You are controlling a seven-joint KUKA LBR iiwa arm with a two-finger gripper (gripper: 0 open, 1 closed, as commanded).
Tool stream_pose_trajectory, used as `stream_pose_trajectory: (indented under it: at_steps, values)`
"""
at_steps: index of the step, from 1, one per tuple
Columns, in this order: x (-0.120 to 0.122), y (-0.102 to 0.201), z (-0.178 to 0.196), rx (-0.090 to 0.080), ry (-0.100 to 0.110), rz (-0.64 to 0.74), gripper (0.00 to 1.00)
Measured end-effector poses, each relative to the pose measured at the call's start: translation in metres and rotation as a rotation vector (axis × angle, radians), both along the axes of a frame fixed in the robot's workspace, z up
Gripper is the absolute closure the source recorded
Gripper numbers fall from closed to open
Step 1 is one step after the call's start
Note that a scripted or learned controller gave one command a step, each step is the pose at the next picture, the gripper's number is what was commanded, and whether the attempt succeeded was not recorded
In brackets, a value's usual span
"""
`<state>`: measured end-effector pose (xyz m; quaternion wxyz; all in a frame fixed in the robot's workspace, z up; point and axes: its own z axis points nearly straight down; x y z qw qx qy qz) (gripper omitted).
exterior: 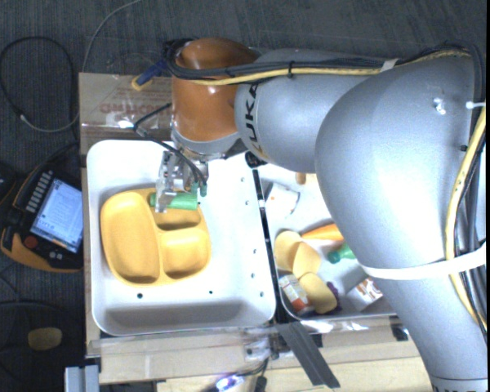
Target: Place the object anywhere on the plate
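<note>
A yellow divided plate lies in the left white bin. My gripper hangs over the plate's upper right corner, fingers pointing down. A green object sits between the fingertips, just above the plate's small upper right compartment. The gripper is shut on it. The arm's grey body and orange band cover the bin's far edge.
The right bin holds several loose items: a yellow cup-like piece, an orange item, a small green item and a small bottle. The big grey arm covers most of that bin. A tablet lies on the floor at left.
</note>
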<state>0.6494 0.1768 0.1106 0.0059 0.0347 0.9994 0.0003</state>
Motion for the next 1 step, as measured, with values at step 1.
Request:
stream_pose_trajectory:
  at_steps: [1]
  values:
    - [-0.0009,0.0009,-0.0010,0.001,0.003,0.003,0.00]
